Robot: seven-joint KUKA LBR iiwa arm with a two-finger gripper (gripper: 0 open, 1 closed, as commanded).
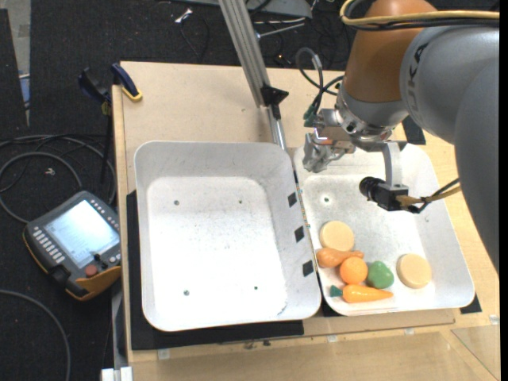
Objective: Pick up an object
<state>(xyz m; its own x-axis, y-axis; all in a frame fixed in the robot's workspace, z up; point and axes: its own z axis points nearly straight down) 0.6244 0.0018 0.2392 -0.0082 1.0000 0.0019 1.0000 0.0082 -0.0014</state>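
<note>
The gripper (320, 155) hangs over the far left corner of the right bin (448, 240), close to the rim where the 2 bins meet; whether its fingers are open or shut cannot be told from this slant, and nothing shows between them. The grey arm (452, 62) with its orange band (379, 46) covers the bin's far right side.

All the toy food sits bunched at the near edge of the right bin, well apart from the gripper, with bare white floor between. A pale round disc (336, 236) lies nearest the dividing rim. Just below it an orange ball (353, 271) touches a glossy green piece (380, 275), and a tapered carrot (365, 294) lies along the near wall. A 2nd pale disc (413, 270) rests to the right.

The left bin (210, 236) is a shallow white tray with rounded corners and a speckled floor.
</note>
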